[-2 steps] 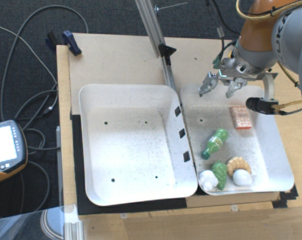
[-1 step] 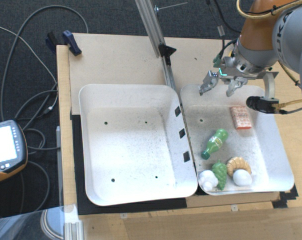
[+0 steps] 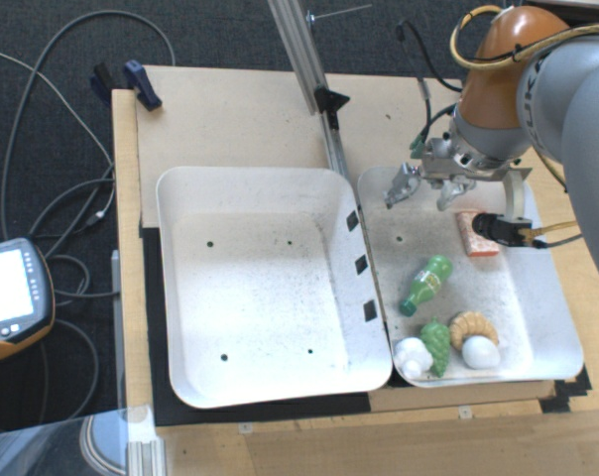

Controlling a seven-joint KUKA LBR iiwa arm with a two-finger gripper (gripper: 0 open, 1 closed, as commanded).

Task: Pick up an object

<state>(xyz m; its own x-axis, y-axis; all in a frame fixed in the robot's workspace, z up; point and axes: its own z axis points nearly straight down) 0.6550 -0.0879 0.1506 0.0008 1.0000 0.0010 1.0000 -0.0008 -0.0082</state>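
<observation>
From my console I count two white bins on the bench: the left bin (image 3: pixel 250 286) and the right bin (image 3: pixel 538 305), set side by side and touching along their inner edges. All the loose items lie in the right bin, and I make out five of them. One green bottle (image 3: pixel 425 284) lies tilted near the bin's middle. One pinkish block (image 3: pixel 475 233) sits toward the far right side, just below the arm's wrist. At the near edge there is a cluster of three: a small white object (image 3: pixel 413 356) in the near-left corner, a green leafy-looking piece (image 3: pixel 437 344) touching it, and a tan-and-white rounded object (image 3: pixel 475 337) just to the right of that. What exactly those three are I cannot tell at this resolution. One arm comes in from the right, its orange band above the wrist, and its gripper (image 3: pixel 424 192) hangs over the far part of the right bin. Its two fingers (image 3: pixel 400 187) stand apart, spread fairly wide, with nothing between them and nothing touching them that I can see. The pinkish block is the nearest item to it, just beside and below the fingers; the green bottle lies farther toward me.
</observation>
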